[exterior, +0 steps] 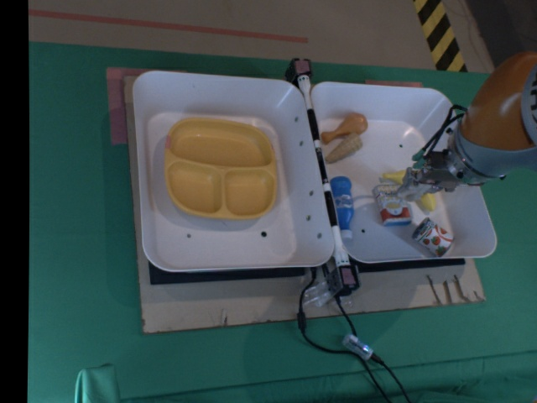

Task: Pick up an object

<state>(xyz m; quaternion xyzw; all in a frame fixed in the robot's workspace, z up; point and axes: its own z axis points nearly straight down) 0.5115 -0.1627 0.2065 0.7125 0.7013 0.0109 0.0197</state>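
Observation:
The right bin (457, 133) holds several small toys. A brown drumstick (346, 127) and a tan corn-like piece (343, 149) lie near its back left. A blue bottle (341, 201) rests along the left wall. Toward the front right are a small red and white carton (395, 215), a printed can (432, 237) lying on its side, and a yellow piece (394, 177) partly hidden by the arm. My gripper (393, 196) is low in the right bin, directly over the carton and beside the yellow piece. I see nothing lifted off the bin floor.
The left bin (210, 250) holds a yellow divided plate (221, 167). A black and white divider bar (321, 170) runs between the bins. Cables (352, 342) trail over the green bench in front. The arm's orange band (502, 107) hangs over the right bin's right edge.

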